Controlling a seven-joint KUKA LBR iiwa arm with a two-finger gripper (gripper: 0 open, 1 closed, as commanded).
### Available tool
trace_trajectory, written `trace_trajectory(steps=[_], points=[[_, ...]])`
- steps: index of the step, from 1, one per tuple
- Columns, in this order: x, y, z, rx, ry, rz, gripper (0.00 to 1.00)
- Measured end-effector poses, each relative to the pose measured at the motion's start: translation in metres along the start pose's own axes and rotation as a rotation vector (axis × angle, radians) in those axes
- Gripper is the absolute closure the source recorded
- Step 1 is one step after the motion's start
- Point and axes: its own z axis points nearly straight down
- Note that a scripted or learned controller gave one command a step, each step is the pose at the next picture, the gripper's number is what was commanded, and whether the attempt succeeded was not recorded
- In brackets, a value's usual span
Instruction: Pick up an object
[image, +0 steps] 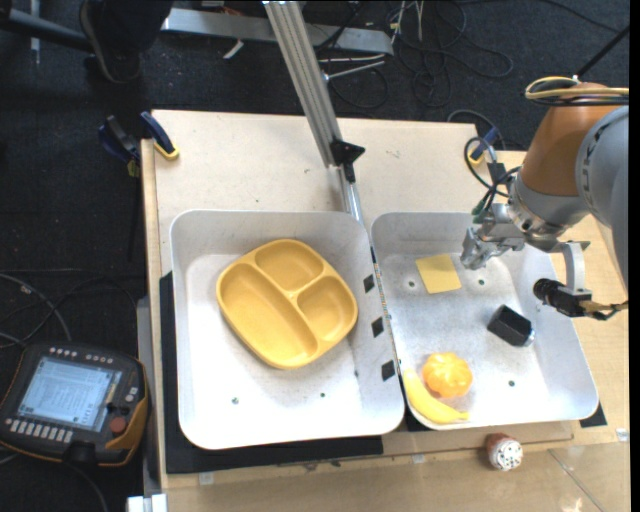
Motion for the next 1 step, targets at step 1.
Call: trace_trajectory(steps=[1], points=[[0.0072,0.0068,-0.0603,-0.005,0.0,-0.002,1.0]])
